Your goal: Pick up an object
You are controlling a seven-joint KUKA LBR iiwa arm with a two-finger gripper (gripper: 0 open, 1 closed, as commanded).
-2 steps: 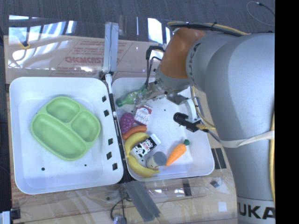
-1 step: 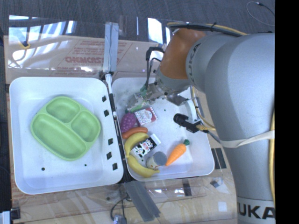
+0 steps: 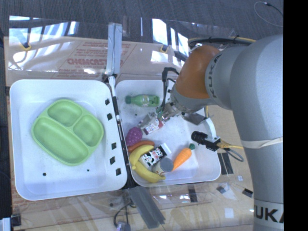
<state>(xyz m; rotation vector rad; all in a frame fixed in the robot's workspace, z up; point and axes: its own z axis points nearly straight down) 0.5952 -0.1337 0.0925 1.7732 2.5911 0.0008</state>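
My gripper (image 3: 162, 113) hangs low in the middle of the right bin (image 3: 208, 163), under the arm's orange band. Just below and left of it lies a small red and white bottle (image 3: 152, 125), close to the gripper or touching it. A green bottle (image 3: 142, 100) lies on its side toward the bin's far left. Nearer the front sit a purple fruit (image 3: 134, 135), a yellow banana (image 3: 143, 167), an orange carrot (image 3: 181, 159), a black and white patterned toy (image 3: 156, 156) and a small grey cup (image 3: 166, 165).
The left bin (image 3: 19, 129) bears a green divided plate (image 3: 67, 131). A strip with black clips (image 3: 114, 136) separates the two bins. The grey arm covers the right bin's far right part.
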